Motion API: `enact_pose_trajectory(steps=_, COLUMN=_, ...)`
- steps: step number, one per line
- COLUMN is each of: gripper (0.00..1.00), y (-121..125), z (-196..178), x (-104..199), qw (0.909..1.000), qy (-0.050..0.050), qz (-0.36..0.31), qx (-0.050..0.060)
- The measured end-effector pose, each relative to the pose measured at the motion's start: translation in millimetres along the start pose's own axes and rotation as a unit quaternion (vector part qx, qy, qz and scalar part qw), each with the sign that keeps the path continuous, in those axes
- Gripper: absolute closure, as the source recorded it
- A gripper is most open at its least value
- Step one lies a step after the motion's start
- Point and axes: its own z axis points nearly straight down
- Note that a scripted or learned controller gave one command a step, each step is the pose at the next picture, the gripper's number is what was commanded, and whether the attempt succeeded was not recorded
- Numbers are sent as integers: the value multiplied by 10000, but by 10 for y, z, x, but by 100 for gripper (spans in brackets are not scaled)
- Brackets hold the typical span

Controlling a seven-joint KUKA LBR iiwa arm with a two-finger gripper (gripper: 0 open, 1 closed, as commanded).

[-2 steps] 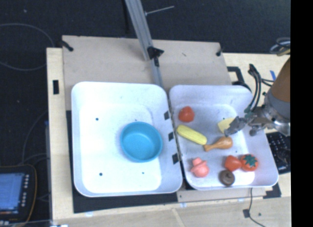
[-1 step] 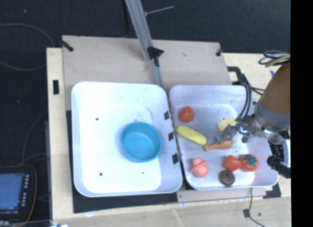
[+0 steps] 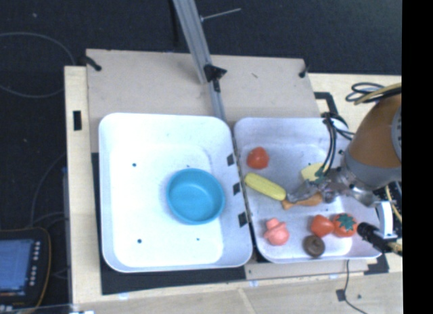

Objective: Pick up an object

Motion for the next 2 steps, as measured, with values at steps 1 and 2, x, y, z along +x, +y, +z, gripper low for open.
enact_pose_trajectory(steps=1, gripper=100, y=46, z=-173, x=-11, qw=9999, qy=-22, qz=21, qx=-97)
enact_pose_trajectory(steps=2, gripper=100, y=143, z=-655, x=-13, qw=10000, qy=-15, qz=-34, qx=-12)
